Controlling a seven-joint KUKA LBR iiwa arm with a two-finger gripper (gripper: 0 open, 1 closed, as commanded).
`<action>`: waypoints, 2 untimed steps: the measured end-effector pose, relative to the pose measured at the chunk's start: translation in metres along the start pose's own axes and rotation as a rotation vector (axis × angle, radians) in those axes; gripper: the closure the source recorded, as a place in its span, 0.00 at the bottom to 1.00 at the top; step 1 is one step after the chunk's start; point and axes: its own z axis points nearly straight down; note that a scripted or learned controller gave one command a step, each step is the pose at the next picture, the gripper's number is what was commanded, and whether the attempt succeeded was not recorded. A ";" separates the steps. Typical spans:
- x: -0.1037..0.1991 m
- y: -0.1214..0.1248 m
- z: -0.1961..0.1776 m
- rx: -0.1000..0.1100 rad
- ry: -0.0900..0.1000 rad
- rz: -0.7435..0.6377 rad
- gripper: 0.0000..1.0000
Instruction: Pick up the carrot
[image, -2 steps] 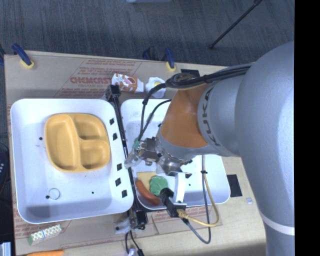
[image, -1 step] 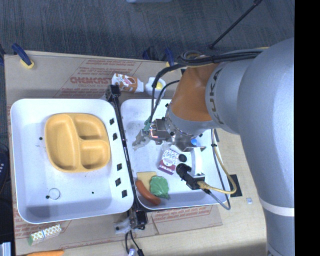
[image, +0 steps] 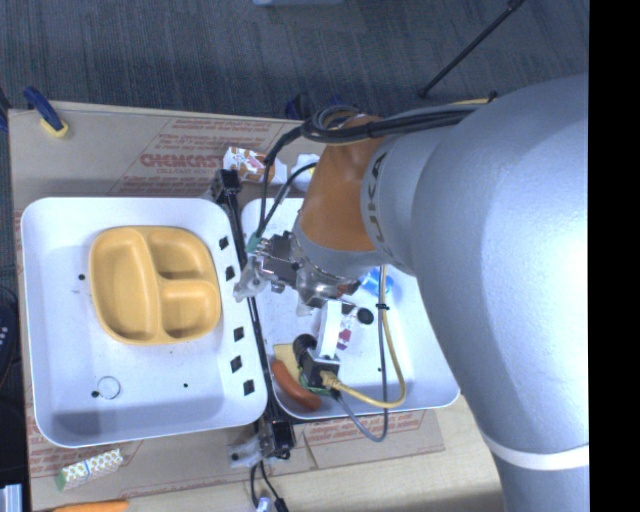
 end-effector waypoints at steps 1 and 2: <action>0.054 0.019 0.000 -0.001 0.000 -0.137 0.00; 0.070 0.089 -0.045 -0.002 0.000 -0.277 0.00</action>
